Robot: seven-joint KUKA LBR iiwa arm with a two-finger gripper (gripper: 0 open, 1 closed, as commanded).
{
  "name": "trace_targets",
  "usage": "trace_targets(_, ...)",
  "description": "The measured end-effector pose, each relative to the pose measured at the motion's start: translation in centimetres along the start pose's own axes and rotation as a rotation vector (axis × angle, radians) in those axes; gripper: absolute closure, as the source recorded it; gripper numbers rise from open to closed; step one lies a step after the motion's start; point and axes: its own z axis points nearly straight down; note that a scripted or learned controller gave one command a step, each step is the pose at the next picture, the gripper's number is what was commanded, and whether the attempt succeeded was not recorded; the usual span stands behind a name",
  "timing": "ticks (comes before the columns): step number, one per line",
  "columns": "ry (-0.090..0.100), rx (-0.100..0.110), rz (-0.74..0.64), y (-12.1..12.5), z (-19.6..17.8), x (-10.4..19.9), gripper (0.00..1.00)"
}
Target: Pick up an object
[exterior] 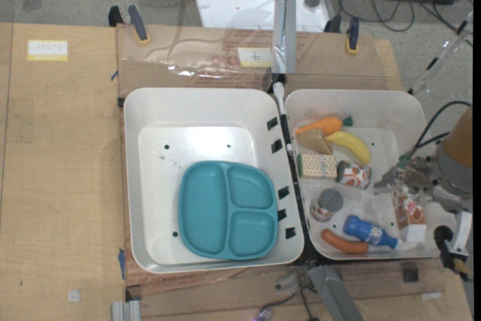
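Gripper point(402, 180) low at right bin's point(409, 103) right edge; finger spread can't be told, nothing seen between them. Candidates: banana point(350, 146) and carrot point(322, 125) near the back edge, blue bottle point(368, 231) and sausage point(343, 242) along the front edge. Teal tray point(227, 210) in left bin point(143, 162). Best approach: descend square over one isolated item, clear of neighbours. Wrapped packet point(410, 211), perhaps, lies beneath the gripper, partly covered.

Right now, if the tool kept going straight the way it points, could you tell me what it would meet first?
Probably the small brown-and-white packet lying just below the tool on the right bin's floor, though height is hard to judge from above.
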Motion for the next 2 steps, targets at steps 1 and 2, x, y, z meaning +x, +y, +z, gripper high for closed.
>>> trace_targets(1,0.0,0.0,0.0,0.0,0.0,0.0,0.0)
trace_targets(2,0.0,0.0,0.0,-0.01,0.0,0.0,0.0)
